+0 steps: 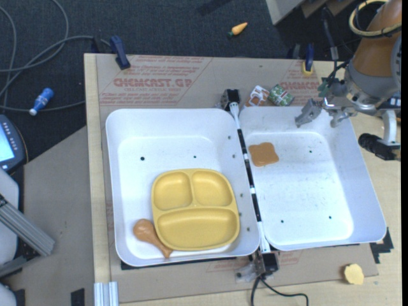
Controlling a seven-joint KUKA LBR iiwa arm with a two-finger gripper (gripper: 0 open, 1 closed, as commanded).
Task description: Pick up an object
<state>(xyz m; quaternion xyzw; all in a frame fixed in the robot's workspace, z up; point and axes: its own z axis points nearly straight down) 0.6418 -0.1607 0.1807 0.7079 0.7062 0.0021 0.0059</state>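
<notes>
We see two white bins [121, 171] on a brown bench [159, 75], dark floor [159, 11] behind. The gripper [322, 113] stands open above the right bin's far edge.

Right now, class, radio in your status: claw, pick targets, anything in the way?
Claw over right bin's far edge, gripping nothing seen. Brown piece in right bin; yellow tray and drumstick in left bin. Path clear.

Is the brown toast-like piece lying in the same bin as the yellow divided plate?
No: the brown toast-like piece lies in the right bin, while the yellow divided plate sits in the left bin.
</notes>
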